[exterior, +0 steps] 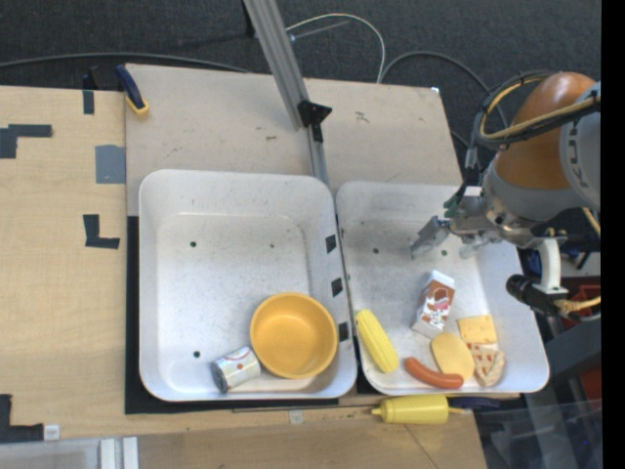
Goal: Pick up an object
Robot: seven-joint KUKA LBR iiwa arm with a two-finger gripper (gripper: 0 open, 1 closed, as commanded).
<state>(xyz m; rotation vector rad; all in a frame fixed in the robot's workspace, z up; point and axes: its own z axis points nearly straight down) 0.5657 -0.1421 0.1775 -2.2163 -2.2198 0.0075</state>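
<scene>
My gripper [449, 241] hangs over the upper middle of the right bin [391, 213], fingers spread open with nothing between them. Below it, toward the bin's front, stands a small white and red carton [436, 303]. Around the carton lie a yellow corn cob [376, 340], a cheese wedge [477, 328], a pale yellow piece [450, 354], a red sausage [432, 373] and a pizza slice [489, 365]. The gripper touches none of them.
In the left bin [176, 262], a yellow bowl [292, 334] and a small tin can [235, 368] sit near the front. A yellow mustard bottle [415, 409] lies on the bench in front of the right bin. A grey pole [283, 52] slants across the back.
</scene>
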